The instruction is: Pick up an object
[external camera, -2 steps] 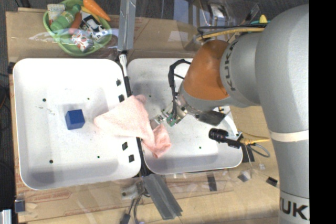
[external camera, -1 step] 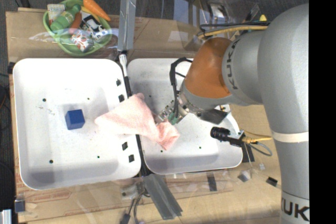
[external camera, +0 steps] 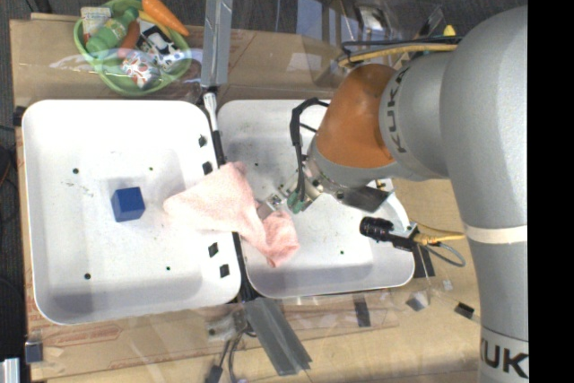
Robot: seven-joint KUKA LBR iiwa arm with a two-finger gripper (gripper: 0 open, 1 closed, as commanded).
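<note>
While the gripper (external camera: 289, 200) hangs low in the right bin (external camera: 359, 269), its tip sits just beside the pink cloth (external camera: 235, 206). Whether it has closed on anything cannot be told.

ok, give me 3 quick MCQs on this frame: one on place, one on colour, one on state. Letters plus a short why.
1. Where is the cube?
A. left bin
B. right bin
C. green bowl

2. What colour is the cloth?
A. blue
B. pink
C. green

3. How does the cloth lie?
A. folded flat in the right bin
B. draped over the divide between both bins
C. hanging from the arm

Answers: 1 A, it sits on the left bin floor. 2 B, pale pink fabric. 3 B, it spans both bins' adjoining rims into the right bin.
</note>
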